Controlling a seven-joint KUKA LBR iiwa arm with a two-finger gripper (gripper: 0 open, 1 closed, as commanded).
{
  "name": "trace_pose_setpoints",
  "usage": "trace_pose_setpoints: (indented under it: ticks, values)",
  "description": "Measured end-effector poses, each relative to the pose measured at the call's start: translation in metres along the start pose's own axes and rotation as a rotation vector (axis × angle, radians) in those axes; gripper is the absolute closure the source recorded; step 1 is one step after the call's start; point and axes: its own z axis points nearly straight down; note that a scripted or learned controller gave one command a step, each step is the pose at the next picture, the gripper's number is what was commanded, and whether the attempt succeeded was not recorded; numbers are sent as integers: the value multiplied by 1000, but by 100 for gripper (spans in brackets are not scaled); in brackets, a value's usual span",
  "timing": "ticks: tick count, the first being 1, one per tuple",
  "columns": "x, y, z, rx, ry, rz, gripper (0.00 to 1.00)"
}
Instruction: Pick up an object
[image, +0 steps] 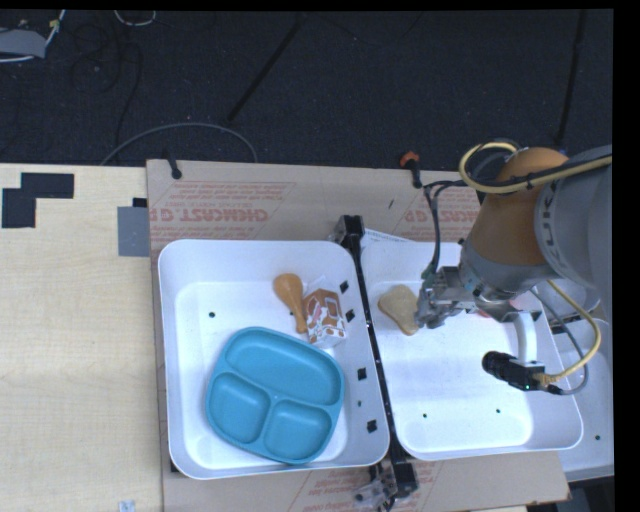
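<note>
While you look down on the bench, you see the arm (540, 215) reaching in from the right, its orange band over the far part of the right bin (500, 420). The gripper (432, 308) sits low in that bin's far left area, just beside a small tan object (398, 308) that lies on the white floor near the divider. The gripper's tip looks to be touching the tan piece's right edge, but whether its fingers are apart or together you cannot tell — they are too dark and small to read, and nothing shows clearly between them.

In the left bin (190, 400) you have a blue divided plate (273, 395) lying flat in the near half. Beyond it — toward the far right corner — a wooden spoon (292, 298) rests beside a small orange-and-white wrapped packet (324, 314), the two touching or nearly so.
</note>
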Motion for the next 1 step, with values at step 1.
trace_pose_setpoints:
  ticks: [1]
  values:
    - [0,0,-42,0,0,0,100]
